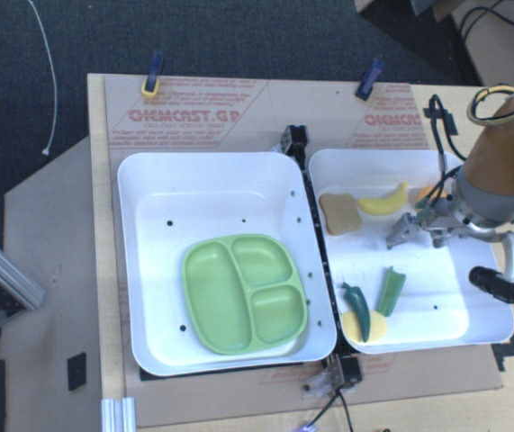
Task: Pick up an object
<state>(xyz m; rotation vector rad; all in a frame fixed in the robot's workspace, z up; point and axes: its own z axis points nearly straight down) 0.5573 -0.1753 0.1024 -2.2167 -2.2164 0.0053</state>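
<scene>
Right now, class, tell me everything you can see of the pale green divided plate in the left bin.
The pale green divided plate looks like matte plastic, a rounded rectangle with three hollows: one long compartment on its left, two smaller ones on its right. Nothing lies in it. It lies flat and turned at a slight angle on the floor of the left white bin, toward the near right corner, close to the right wall.

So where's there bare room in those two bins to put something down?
Left bin: a bare band behind the green tray, and a strip along its left wall. Right bin: bare floor between the green stick and the right rim. It is crowded at the back, around bread, banana and gripper.
</scene>
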